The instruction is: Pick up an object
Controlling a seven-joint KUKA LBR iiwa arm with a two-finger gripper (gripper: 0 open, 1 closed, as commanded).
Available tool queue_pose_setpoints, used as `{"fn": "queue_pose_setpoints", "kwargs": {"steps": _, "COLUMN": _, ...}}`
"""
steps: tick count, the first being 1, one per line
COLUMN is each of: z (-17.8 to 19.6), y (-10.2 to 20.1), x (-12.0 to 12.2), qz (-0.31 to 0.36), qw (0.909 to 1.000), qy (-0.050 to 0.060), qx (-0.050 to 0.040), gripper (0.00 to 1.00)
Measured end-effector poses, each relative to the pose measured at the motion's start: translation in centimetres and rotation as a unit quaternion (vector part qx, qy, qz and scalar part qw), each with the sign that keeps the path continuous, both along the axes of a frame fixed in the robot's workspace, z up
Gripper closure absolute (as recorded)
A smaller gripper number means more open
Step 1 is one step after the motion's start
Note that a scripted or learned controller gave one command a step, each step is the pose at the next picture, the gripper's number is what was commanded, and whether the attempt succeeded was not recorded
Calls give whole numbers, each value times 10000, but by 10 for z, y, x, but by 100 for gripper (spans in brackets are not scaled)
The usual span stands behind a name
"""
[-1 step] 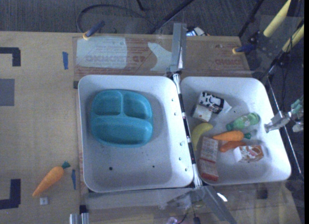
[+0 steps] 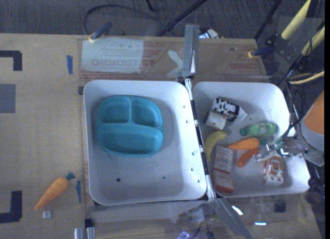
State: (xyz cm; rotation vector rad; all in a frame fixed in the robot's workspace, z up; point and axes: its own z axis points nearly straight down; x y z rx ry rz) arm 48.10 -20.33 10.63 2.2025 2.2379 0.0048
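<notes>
Right bin (image 2: 278,91) with carrot (image 2: 243,143), bottle (image 2: 259,129), packets; left bin (image 2: 90,130) with teal tray (image 2: 129,125); pincer (image 2: 272,150) state unclear.

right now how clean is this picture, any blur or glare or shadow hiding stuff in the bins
In the camera view the image is soft and slightly grainy throughout; the gripper at the right bin blurs into the objects around it, so its fingers can't be read. The teal tray casts a soft shadow on the left bin. The floor at the top is dim. No strong glare on either bin.
</notes>
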Motion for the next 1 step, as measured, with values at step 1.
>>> {"fn": "queue_pose_setpoints", "kwargs": {"steps": 1, "z": 9, "y": -1, "x": 0, "qz": -18, "qw": 10000, "qy": -3, "qx": -7, "gripper": 100}}
